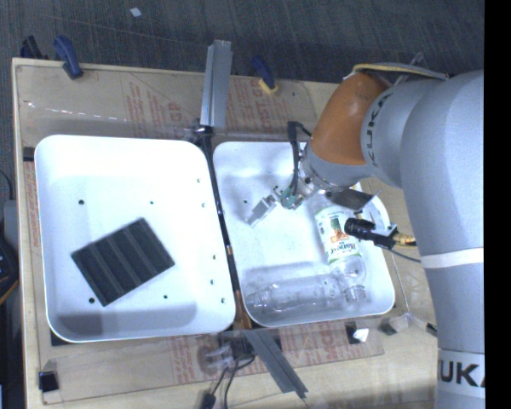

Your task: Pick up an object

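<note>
The hand (268,206) hovered low in the right white bin (238,164), apparently holding nothing; whether it was apart or together I could not tell. Nearer lay a clear plastic bottle (294,296); beyond it, a labelled one (336,237). Nothing looked lifted yet.

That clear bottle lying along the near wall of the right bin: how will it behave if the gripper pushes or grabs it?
The clear bottle lies on its side, so a push will probably roll it. It looks empty and thin-walled, so likely light and apt to dent or slip from a pinch. It sits close to the bin wall, which may block one finger.
</note>
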{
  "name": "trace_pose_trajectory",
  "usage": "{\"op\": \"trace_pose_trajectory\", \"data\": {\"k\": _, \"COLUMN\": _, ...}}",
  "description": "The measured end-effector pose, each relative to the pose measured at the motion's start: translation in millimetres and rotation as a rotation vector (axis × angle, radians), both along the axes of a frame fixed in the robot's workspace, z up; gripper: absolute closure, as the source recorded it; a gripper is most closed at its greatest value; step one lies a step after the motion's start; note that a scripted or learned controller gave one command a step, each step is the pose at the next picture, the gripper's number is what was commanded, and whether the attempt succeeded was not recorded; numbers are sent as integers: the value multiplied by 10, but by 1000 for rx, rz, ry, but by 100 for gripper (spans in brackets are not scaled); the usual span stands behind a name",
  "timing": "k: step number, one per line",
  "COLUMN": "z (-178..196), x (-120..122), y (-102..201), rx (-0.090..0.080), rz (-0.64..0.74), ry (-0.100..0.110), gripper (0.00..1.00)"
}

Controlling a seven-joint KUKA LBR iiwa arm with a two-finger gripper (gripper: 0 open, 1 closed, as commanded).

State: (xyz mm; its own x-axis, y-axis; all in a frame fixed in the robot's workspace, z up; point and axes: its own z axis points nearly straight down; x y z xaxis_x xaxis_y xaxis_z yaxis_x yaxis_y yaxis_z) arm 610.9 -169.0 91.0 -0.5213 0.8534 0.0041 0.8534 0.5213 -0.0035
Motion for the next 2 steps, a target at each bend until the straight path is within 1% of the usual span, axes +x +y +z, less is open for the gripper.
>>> {"op": "trace_pose_trajectory", "data": {"k": 1, "z": 610, "x": -396, "y": -344, "rx": -3, "rz": -301, "ry": -4, "gripper": 0}}
{"op": "trace_pose_trajectory", "data": {"k": 2, "z": 813, "x": -665, "y": -404, "rx": -1, "rz": -245, "ry": -2, "gripper": 0}}
